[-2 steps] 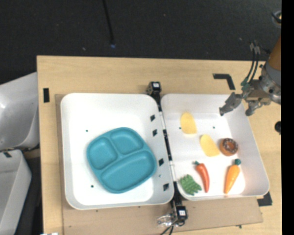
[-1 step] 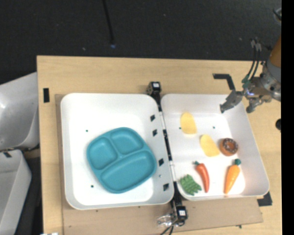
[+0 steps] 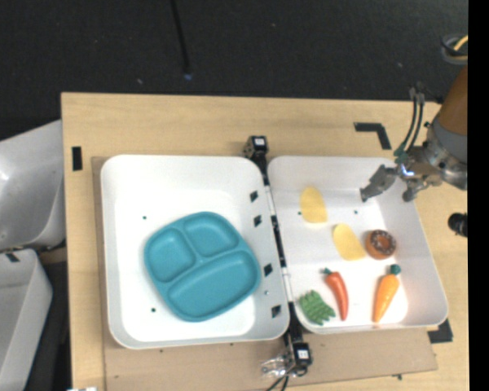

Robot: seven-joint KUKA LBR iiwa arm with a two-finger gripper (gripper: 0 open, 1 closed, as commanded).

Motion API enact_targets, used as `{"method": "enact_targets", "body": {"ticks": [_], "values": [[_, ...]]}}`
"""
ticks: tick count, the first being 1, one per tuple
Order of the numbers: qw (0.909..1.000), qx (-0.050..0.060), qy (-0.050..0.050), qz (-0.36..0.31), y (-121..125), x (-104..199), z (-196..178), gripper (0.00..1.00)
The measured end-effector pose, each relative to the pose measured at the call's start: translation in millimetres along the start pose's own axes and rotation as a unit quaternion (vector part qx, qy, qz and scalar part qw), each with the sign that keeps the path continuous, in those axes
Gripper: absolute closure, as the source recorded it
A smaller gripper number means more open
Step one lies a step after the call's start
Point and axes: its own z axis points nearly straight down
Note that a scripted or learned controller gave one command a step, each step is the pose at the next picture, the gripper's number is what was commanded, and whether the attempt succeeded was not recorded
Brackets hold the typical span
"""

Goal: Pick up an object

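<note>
White plastic bins are sitting side by side on the bench: the left bin (image 3: pixel 122 218) is carrying a blue divided plate (image 3: pixel 200 265) in the lower centre of the frame, and the right bin (image 3: pixel 424 300) is holding the small items. The gripper (image 3: pixel 394 183) is hanging over the upper right corner of that bin, its two fingers spread apart and nothing lying between them. Nearest to it is the upper yellow piece (image 3: pixel 313 204), with a second yellow piece (image 3: pixel 348 242) just below, touching or almost touching a brown round item (image 3: pixel 381 243). Along the lower edge are lying a green leafy piece (image 3: pixel 316 306), a red carrot (image 3: pixel 336 293) and an orange carrot (image 3: pixel 385 296), each apart from its neighbours. In my judgement all are light toy foods, stiff and rather smooth, likely to slip unless pinched squarely. The upper yellow piece, standing clear on all sides, is looking the easiest candidate; it should be taken across its narrow width.
</note>
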Motion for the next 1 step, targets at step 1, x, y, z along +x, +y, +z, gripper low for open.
{"method": "enact_targets", "body": {"ticks": [1], "values": [[1.0,0.001,0.001,-0.001,-0.4,8.6,57.1,0.0]]}}
